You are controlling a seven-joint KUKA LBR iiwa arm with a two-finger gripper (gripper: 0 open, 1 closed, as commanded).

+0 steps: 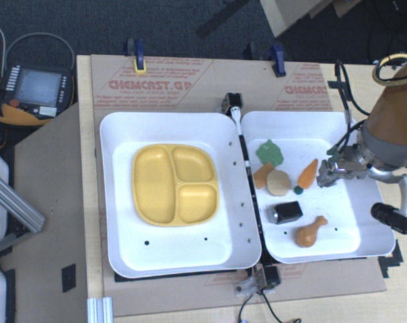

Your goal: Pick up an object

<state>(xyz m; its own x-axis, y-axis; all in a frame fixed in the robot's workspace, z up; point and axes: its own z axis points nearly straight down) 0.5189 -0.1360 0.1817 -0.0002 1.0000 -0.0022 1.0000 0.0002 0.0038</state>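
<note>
A counter (pixel 190 73) covered in brown cardboard carries two shallow white bins side by side, seen from above at a slant. The left bin (pixel 122 247) holds a yellow divided plate (pixel 175 184) with three compartments. The right bin (pixel 344 241) holds a scatter of small toy foods: a green leafy piece (pixel 270 153) near the top, a tan round piece (pixel 278 182) just below it touching a brownish piece (pixel 262 176), an orange toy carrot (pixel 307 173) lying tilted to their right, a small black block (pixel 287 212) lower down, and a brown toy drumstick (pixel 310 231) near the bin's lower wall.

The grey arm reaches in from the right, its orange band at the frame's edge. Its end effector (pixel 327 173) hangs low inside the right bin, just beside the carrot's right side. Whether its tips are apart or together cannot be told here, and nothing is visibly held between them.

Judged from this, the work is at the approach stage: a target is being closed in on, most likely the carrot, and no grasp has been made. The next move calls for centring over the carrot, lining up across its narrow width, descending until the tips straddle it, then closing and lifting straight up.
</note>
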